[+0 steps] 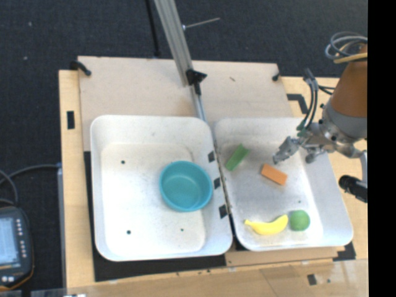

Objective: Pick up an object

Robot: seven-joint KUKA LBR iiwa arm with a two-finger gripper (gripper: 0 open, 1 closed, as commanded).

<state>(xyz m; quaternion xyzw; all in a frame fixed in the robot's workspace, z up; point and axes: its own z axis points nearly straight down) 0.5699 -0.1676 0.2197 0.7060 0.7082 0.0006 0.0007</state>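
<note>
The right bin (322, 184) holds a green block (236, 157), an orange block (273, 174), a yellow banana (267, 226) and a green round fruit (299, 220). My gripper (297, 151) hangs over the right bin's upper right part, just right of and above the orange block. Its two fingers (284, 151) stand spread apart with nothing between them. A blue bowl (185, 185) sits in the left bin (117, 166) near the divider.
A slanted metal pole (177, 39) runs from the top down to the seam between the bins. Cables loop at the upper right by the arm (349, 98). A tablet-like device (11, 234) lies at the lower left off the bench.
</note>
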